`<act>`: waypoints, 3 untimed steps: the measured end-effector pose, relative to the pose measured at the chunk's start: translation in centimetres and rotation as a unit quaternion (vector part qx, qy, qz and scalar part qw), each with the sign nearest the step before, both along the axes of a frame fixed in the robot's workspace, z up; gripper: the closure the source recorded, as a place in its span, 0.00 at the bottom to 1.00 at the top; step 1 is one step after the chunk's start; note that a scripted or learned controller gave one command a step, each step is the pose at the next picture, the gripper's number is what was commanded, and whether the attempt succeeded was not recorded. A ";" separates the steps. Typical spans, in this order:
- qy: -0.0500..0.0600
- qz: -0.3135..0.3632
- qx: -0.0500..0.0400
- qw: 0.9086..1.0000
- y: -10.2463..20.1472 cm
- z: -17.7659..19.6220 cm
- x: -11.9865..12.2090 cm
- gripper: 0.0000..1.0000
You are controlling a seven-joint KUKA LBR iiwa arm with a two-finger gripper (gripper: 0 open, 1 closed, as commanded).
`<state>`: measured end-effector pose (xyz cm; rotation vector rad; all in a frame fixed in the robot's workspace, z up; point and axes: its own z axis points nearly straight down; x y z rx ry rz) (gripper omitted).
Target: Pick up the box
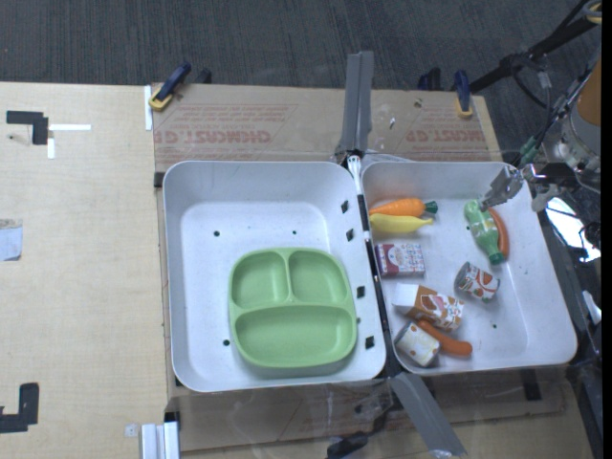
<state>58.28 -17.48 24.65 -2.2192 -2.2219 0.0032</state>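
While the tool (510,182) hangs over the right bin's (564,347) far right corner, whether it is open or closed I cannot tell. Against that bin's left wall lies the box (401,258): likely light, stiff card, best pinched across its short sides.

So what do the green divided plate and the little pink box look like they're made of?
Green divided plate: likely moulded plastic, matte, uniform colour with soft rounded compartment rims. Pink box: probably printed cardboard, flat faces and square edges, though too small to be sure.
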 end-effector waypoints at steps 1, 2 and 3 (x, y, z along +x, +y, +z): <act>0.001 -0.007 0.000 1.000 6.9 -10.4 0.3 0.00; -0.005 0.179 -0.002 0.984 7.4 -15.0 -1.9 0.00; -0.005 0.176 -0.001 0.984 6.5 -15.0 3.0 0.00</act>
